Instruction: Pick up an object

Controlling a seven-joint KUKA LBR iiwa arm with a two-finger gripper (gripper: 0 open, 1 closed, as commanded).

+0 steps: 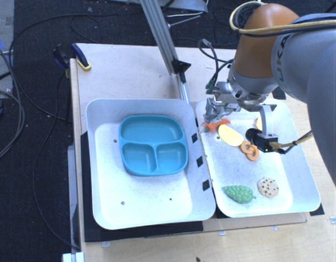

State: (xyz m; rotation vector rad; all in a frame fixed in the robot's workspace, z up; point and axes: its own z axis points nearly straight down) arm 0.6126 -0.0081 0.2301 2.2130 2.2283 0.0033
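Note:
My gripper (216, 113) hangs over the far left corner of the right bin (299, 198), just above a small orange piece (216, 126). Right of that piece lies a pale yellow slice (231, 136), and beside the slice sits an orange ring-shaped piece (249, 150). Near the front of the bin are a green bumpy object (239, 194) and a round chocolate-chip cookie (267, 188). The grey arm with its orange band (266, 23) comes in from the upper right and hides the bin's far part.
The left bin (102, 201) holds a blue divided plate (154, 144). A slanted metal pole (159, 26) crosses the bench behind the bins. A black cable and connector (266, 142) hang from the arm over the right bin. Black clips (201, 160) sit along the seam between bins.

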